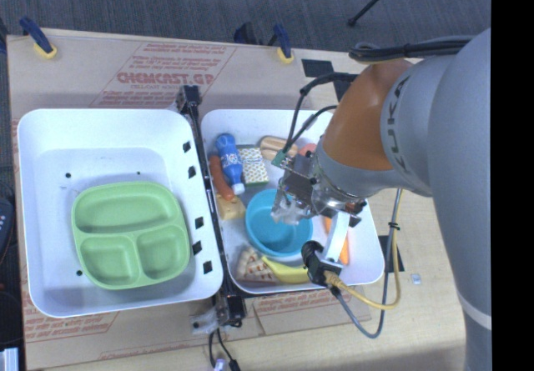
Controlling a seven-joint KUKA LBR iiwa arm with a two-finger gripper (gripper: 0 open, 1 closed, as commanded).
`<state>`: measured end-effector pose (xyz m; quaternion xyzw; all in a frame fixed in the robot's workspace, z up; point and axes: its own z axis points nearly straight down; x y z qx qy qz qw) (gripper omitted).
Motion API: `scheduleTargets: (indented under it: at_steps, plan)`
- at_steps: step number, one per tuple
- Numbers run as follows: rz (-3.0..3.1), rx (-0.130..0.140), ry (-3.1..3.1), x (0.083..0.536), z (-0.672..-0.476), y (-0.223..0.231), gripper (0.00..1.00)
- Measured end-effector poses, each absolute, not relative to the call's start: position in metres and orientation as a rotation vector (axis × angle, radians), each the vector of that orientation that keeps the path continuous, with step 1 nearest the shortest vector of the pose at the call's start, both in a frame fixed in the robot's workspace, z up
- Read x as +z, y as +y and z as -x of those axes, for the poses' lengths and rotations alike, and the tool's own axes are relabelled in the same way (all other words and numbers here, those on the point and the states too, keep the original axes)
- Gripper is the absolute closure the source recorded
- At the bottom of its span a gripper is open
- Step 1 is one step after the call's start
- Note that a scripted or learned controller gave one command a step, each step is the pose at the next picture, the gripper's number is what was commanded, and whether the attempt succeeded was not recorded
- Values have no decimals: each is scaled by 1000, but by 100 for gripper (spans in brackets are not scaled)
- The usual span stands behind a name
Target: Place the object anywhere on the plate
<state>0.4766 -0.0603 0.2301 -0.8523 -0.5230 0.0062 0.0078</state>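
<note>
A green divided plate point(129, 232) lies in the left white bin point(37, 194) with nothing on it. The right bin point(367, 268) holds a heap of toy foods around a blue bowl point(265, 234). My gripper point(288, 211) hangs over that bowl's upper right rim, reaching down into or just above it. The arm's grey and orange wrist point(367, 136) hides the bin's right part. I see no object lifted clear of the pile.
Left of the bowl lie a blue bottle point(229, 157), an orange sausage-like piece point(219, 178) and a yellow block point(230, 208). A banana point(288, 273) and a waffle-like slice point(250, 264) sit at the front. An orange carrot point(338, 243) lies right of the bowl. A black divider point(203, 194) separates the bins.
</note>
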Motion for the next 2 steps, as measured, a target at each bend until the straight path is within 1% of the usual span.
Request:
scheduleTargets:
  at_steps: [1,2]
  plan:
    - [2600,14,-1747,204,-476,-18,100]
    - [2602,14,-1745,204,-476,-19,0]
